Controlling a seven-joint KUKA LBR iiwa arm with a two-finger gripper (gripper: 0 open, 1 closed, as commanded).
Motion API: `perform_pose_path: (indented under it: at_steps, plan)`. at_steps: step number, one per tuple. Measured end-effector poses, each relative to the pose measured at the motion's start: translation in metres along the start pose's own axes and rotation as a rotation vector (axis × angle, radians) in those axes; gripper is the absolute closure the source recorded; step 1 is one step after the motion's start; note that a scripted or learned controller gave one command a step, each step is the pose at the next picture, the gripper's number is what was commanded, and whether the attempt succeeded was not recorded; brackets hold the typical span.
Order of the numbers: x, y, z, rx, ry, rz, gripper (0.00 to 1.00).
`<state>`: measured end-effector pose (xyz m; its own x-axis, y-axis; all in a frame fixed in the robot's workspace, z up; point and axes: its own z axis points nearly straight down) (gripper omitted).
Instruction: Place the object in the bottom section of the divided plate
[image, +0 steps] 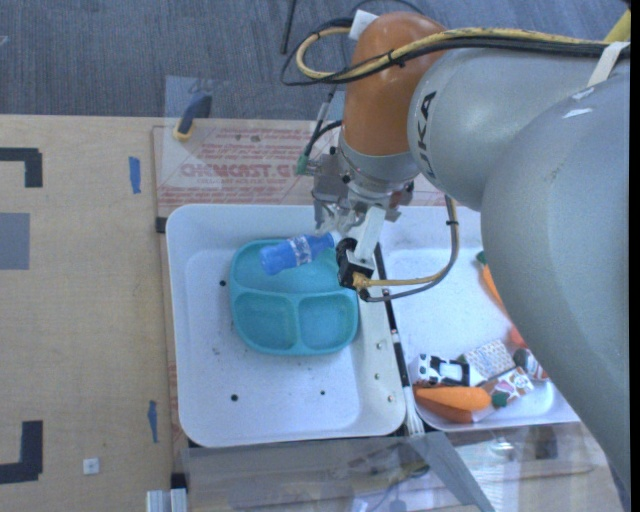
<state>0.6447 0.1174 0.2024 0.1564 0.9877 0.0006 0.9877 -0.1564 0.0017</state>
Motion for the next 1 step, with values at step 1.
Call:
perform_pose_path:
  at_steps: [1]
  plan:
    - [-0.0004,0.0001,-0.0001,0.000,0.000,0.001,0.00]
